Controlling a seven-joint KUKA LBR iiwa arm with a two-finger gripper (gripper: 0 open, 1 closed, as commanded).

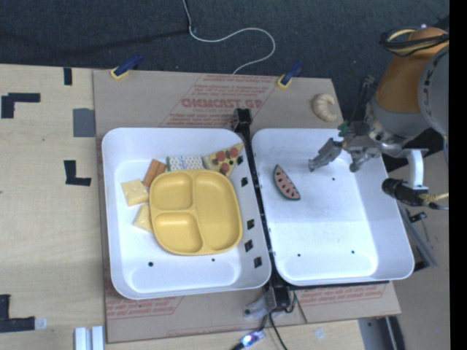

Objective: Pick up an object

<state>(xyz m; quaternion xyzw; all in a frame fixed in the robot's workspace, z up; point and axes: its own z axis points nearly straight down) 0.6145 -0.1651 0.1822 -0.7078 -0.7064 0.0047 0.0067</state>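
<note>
Two shallow white bins sit side by side on a cardboard sheet laid over a pale wooden bench, with dark carpet behind. One bin (117,195) holds a yellow divided plate (195,211) with several small food-shaped pieces tucked around its upper and left edges, among them a pizza slice (225,159) and a cracker (134,192). On the floor of the other bin (365,232) lies a single thing: a watermelon slice (287,183).

Reaching in from the right, the arm carries its gripper (338,157) over the upper part of that bin. Its two fingers are spread apart, with nothing between them.

That slice looks like the likeliest target, being alone and nearest. It lies to the left of the gripper and a little nearer the camera, close but clearly apart from it. Its long axis runs diagonally, from upper left to lower right. The fingers are spread roughly left to right, so they would probably need to shift left and down, and perhaps turn, to close across the slice's narrow width.
</note>
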